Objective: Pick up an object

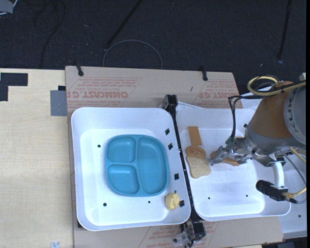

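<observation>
My gripper (220,156) is low inside the right bin (232,203), reaching in from the right with the orange-banded wrist (271,118) behind it. Just left of its tip lie a round brown piece (195,151) and a pale toast-like slice (199,166). A tan stick (194,135) lies a little farther back. A small orange item (230,162) shows right under the gripper body, and I cannot make out whether it is gripped.
The left bin (90,133) holds a blue divided plate (136,165) and a small yellow lump (171,201) in its near right corner. A black divider (178,154) separates the bins. Cables (276,187) hang by the right bin's right wall.
</observation>
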`<state>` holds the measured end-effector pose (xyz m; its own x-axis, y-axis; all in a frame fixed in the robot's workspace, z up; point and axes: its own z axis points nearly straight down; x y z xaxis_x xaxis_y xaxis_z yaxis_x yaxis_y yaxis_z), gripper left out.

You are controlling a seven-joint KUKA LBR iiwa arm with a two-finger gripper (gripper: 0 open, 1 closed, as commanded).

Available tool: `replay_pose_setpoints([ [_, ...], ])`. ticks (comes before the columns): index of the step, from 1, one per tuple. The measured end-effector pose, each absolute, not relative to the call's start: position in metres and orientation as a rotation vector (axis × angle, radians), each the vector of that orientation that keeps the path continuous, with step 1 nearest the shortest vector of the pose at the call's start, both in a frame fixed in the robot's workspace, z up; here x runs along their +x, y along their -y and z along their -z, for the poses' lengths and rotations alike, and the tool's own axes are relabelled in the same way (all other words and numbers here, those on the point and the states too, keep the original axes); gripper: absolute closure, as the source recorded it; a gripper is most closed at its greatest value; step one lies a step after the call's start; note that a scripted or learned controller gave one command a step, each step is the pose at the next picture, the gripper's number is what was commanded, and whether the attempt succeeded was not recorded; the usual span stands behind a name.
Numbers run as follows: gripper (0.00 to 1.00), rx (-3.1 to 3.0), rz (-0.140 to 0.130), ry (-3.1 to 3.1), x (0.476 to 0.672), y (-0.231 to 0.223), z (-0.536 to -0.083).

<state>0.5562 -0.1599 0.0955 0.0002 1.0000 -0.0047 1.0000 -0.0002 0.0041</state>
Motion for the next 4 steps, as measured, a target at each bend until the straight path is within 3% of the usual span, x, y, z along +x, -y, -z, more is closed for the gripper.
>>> replay_pose_setpoints([
  [1,1.0,2.22,-0.002,-2.213,0.557,0.161,-0.109],
  [3,1.0,2.218,-0.002,-2.221,0.555,0.165,-0.224],
  [4,1.0,2.22,0.002,-2.225,0.555,0.165,-0.222],
])
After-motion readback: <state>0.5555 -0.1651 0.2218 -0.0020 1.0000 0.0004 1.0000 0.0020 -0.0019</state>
